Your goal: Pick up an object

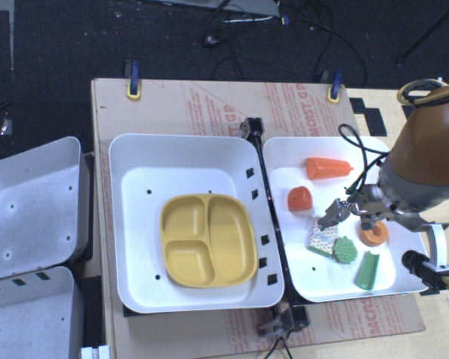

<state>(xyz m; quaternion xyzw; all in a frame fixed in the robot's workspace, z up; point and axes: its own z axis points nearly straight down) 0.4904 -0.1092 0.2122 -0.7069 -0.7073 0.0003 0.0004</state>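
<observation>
Hovering our gripper [335, 214] over the right bin [284, 159], near the sponge [323, 239] | grip state: we cannot tell | next: descending squarely onto it.

The arm [426, 152] enters from three o'clock, its orange band bulking large near the frame's edge and the grey wrist section below it angling toward nine o'clock. Black cables loop off the wrist toward twelve o'clock. The gripper [335, 214] projects from the wrist, pointing toward about eight o'clock and tilted downward. Its metal tip looks small and dark from this height, and the set of its tip is too blurred to read.
</observation>
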